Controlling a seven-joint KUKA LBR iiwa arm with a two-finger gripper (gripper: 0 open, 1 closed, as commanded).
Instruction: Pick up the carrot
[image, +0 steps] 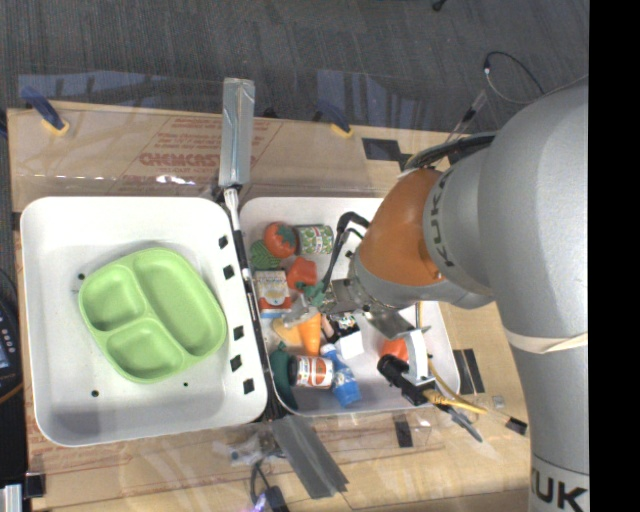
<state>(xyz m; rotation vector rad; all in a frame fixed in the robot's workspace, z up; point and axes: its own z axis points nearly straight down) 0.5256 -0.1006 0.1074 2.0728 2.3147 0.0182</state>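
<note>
The arm is down over the right bin (445, 350) now, its orange-banded wrist covering that bin's right half. The gripper (335, 300) sits low among the clutter near the bin's middle, and whether the jaws are wide or narrow I cannot tell; the wrist hides them. The carrot (308, 333) lies just left of it, toward the bin's left wall, and it is crowded: a red can (314, 372) near the front edge, a blue piece (343, 385) beside that, a tomato-like toy (280, 239) and a green-labelled can (315, 239) at the back. The green divided plate (150, 312) sits alone in the left bin (50, 330). The risk here, as I judge it: closing on a neighbour, or nudging the carrot sideways so it slips out
</note>
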